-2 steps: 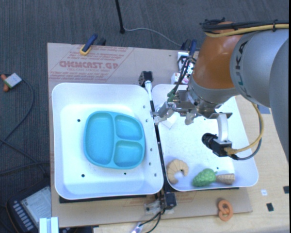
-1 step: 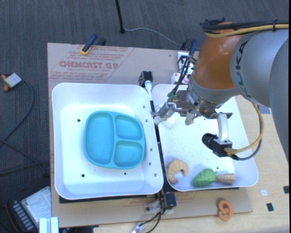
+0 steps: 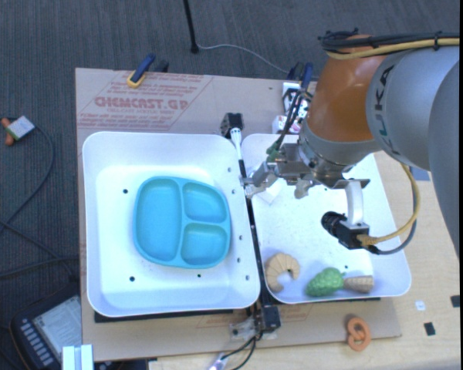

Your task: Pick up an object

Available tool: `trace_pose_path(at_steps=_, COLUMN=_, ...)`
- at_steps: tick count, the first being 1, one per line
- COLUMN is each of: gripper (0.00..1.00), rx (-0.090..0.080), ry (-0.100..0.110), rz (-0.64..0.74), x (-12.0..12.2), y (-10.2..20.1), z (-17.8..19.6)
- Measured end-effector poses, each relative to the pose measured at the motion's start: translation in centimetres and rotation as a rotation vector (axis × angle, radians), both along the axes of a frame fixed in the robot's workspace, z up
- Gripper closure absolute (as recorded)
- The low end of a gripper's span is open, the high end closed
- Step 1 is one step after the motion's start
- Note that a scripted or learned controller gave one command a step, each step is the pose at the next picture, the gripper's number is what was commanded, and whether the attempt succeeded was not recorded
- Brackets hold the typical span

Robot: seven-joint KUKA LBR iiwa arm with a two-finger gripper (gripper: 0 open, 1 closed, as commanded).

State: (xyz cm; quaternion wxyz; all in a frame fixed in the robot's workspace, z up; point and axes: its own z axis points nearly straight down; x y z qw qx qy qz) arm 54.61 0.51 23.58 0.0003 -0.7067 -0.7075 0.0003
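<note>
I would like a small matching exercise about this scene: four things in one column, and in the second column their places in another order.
Things:
1. blue divided plate
2. croissant toy
3. green toy
4. orange ring

Places:
A. on the bench, outside both bins
B. in the left bin
C. right bin, near its front left corner
D. right bin, at its front edge, right of the croissant toy

Pairs: 1-B, 2-C, 3-D, 4-A

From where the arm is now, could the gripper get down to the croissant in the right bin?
Probably yes. The croissant lies uncovered near the right bin's front edge, apart from the green toy, with bare floor between it and the gripper.
</note>
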Motion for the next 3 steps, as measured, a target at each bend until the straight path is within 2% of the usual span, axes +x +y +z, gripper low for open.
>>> trace_pose_path(at_steps=3, gripper=0.0, rx=0.0, ry=0.0, rz=0.0, x=0.0, y=0.0, z=0.0)
